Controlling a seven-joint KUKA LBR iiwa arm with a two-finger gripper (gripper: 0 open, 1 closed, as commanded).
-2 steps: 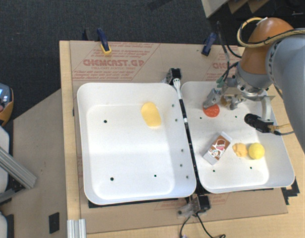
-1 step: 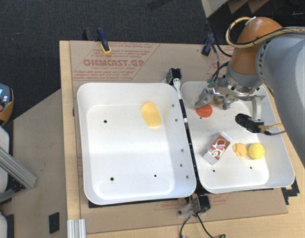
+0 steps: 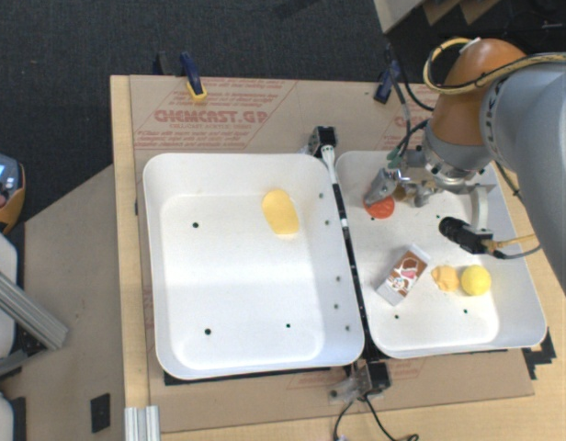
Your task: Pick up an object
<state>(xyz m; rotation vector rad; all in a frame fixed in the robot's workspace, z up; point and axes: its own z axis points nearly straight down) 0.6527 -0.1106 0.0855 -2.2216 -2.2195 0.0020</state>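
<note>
My gripper hangs low over the back left part of the right bin, open. A small red-orange object lies just below its left finger, touching or nearly touching it, not between the two fingers. Further forward in the same bin lie a small brown and white box, an orange lump and a yellow ball. A pale yellow oval object rests in the back right part of the left bin.
The divider between the two bins runs close to the left of the gripper. A black cable loops off the wrist over the right bin. The arm's grey and orange body covers the bin's back right corner.
</note>
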